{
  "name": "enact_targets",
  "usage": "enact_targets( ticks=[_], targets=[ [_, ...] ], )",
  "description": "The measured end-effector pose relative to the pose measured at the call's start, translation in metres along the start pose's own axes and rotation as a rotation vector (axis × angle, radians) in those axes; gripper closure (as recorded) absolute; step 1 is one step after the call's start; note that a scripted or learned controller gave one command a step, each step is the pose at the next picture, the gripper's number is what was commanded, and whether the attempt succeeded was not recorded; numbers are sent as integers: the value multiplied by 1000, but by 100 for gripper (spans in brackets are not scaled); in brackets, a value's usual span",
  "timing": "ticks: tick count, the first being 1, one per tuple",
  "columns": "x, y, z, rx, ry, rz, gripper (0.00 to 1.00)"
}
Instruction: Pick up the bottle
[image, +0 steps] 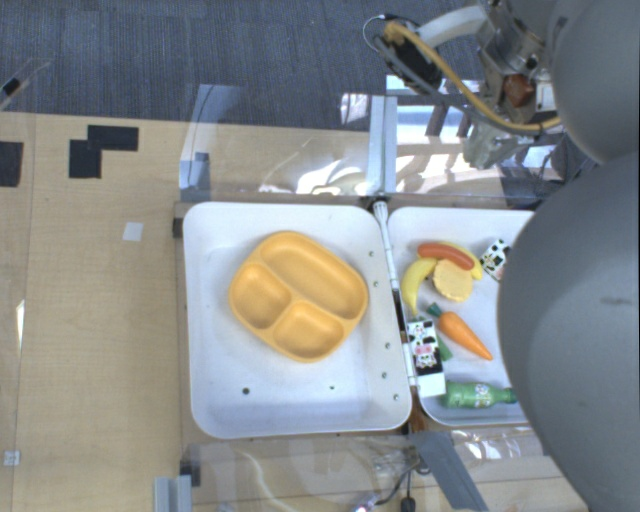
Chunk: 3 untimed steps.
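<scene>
The green bottle (478, 395) lies on its side near the front edge of the right bin (400, 228), cap end pointing left. The grey arm covers the bottle's right end and much of that bin. My gripper (487, 148) hangs high above the far rim of the right bin, well away from the bottle, with yellow cables looping off the wrist. Nothing is visibly held in it.
A yellow divided plate (298, 295) sits in the left bin (215, 400). The right bin also holds a banana (418, 283), a sausage (447, 255), a carrot (465, 335), a cow-patterned carton (424, 347) just left of the bottle, and a small cow-patterned cube (494, 257).
</scene>
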<state>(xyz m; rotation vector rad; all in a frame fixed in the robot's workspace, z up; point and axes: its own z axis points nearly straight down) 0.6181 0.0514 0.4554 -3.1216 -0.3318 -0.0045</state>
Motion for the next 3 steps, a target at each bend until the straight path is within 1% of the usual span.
enact_targets(
  ticks=[3],
  targets=[
    [0,4,-29,4,1,3,100]
  ],
)
